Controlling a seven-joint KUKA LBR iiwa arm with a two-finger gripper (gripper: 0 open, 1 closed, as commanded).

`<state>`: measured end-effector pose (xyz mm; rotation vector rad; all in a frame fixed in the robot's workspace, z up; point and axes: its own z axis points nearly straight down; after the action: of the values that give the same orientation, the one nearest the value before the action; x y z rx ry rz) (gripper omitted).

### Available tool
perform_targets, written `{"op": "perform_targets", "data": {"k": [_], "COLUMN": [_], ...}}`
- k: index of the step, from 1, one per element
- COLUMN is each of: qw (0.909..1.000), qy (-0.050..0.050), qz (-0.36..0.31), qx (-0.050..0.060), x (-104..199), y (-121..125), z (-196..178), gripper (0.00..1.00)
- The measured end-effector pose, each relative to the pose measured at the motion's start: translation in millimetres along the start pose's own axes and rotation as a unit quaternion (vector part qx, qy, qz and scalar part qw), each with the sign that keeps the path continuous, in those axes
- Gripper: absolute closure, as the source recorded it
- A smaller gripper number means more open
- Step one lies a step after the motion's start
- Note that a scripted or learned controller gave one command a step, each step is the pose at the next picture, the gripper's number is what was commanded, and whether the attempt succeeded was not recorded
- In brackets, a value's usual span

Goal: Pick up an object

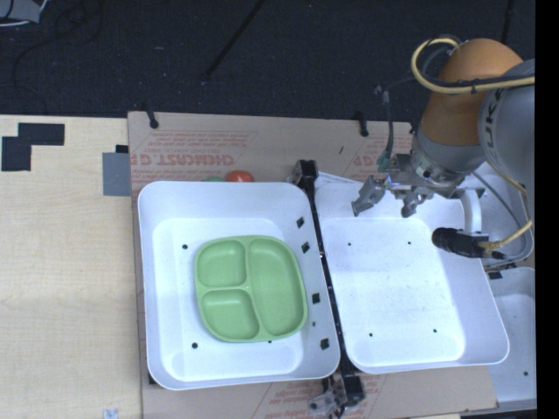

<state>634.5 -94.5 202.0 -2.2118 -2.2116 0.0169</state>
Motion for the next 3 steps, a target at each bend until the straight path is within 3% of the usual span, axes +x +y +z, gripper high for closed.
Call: {"op": "perform_targets", "data": {"k": [1, 3], "qw": [1.0000, 1.0000], "qy": [-0.001, 0.000], "qz": [-0.001, 0.001], "qx": [-0.007, -0.005], "x": [-0.1, 6.4], "y": [2.6, -10.0], "z": [-9.1, 97.8], "gripper": [0.00, 0.00]}}
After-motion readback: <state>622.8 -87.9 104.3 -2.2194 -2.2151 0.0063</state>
